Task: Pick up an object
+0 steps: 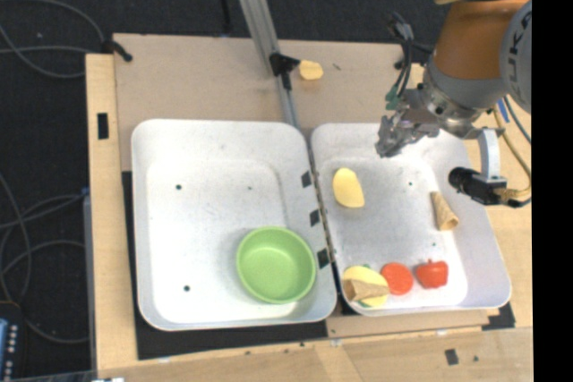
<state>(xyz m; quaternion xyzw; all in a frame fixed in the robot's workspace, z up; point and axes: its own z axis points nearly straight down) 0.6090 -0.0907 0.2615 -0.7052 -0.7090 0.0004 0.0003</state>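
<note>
In the right bin (474, 273) a pale yellow lemon-like piece (348, 189) lies near the left wall. A tan cone-shaped piece (444, 210) rests toward the right side. Along the front edge sit a yellow-and-tan piece (365, 286), an orange-red ball (397, 277) and a red pepper-like piece (431, 274). My gripper (391, 141) hangs over the bin's back part, up and to the right of the yellow piece, apart from every object. Nothing shows between its fingers.
The left bin (179, 165) holds a green bowl (275, 264) at its front right. A small yellow piece (311, 70) lies on the bench behind the bins, beside a slanted metal post (255, 4). Cables hang at the arm's wrist on the right.
</note>
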